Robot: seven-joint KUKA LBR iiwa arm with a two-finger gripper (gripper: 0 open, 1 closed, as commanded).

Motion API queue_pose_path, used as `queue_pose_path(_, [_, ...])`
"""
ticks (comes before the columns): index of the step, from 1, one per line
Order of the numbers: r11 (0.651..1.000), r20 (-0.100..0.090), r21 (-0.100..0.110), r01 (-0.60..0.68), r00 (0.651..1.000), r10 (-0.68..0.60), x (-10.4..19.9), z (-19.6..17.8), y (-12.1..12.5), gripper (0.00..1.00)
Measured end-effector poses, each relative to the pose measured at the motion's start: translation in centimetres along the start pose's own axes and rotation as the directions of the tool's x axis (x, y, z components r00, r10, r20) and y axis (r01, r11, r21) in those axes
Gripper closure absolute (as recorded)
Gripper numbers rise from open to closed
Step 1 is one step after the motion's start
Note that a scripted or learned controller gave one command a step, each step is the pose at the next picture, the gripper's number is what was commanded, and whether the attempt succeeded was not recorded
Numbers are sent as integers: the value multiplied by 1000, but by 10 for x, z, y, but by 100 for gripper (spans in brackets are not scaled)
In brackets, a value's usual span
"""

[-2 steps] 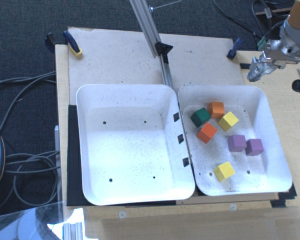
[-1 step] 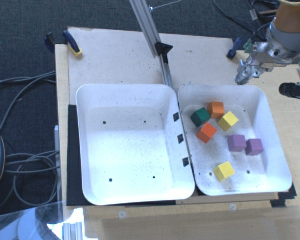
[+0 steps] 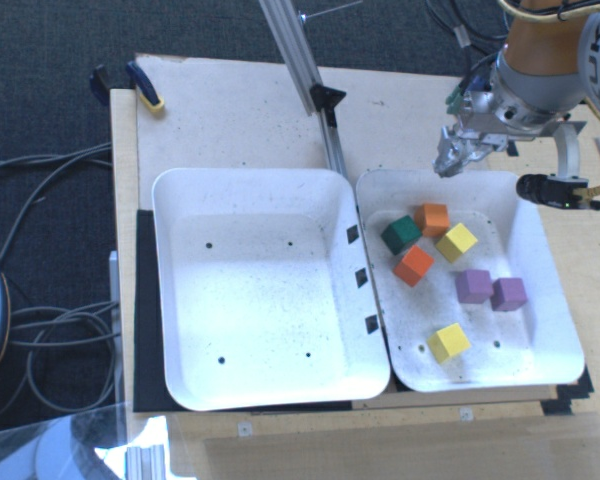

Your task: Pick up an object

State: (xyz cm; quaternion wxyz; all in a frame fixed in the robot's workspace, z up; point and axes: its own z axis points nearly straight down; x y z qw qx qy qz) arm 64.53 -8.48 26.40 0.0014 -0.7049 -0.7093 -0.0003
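White plastic makes up both shallow bins on the desk. The right bin holds seven small blocks, and the left bin sits just beside it, their rims touching along the middle.

The claw hangs over the far rim of the right bin, near its back left corner, below the grey arm with its orange band. It points downward and holds nothing; whether it is spread or pressed together cannot be told from this slant.

Nearest to the claw lie the orange block and the green block, touching each other, both in front of the claw and well below it in the view. A yellow block sits just beside the orange one on its right. A red-orange block lies just in front of the green one. Farther toward the near side, two purple blocks rest next to each other, nearly touching. A second yellow block lies alone near the front of the bin, the farthest from the claw.

On the desk's far left corner sits a blue and yellow clamp. A slanted metal rail runs down toward the gap between the bins.
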Motion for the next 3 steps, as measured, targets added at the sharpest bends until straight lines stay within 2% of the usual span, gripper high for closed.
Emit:
queue_pose_path(1, [1000,0,2,0,1000,0,57,7,-27,100])
queue_pose_path(2, [1000,0,1,-1,1000,1,98,6,-45,100])
queue_pose_path(3, [1000,0,2,0,1000,0,153,21,-66,100])
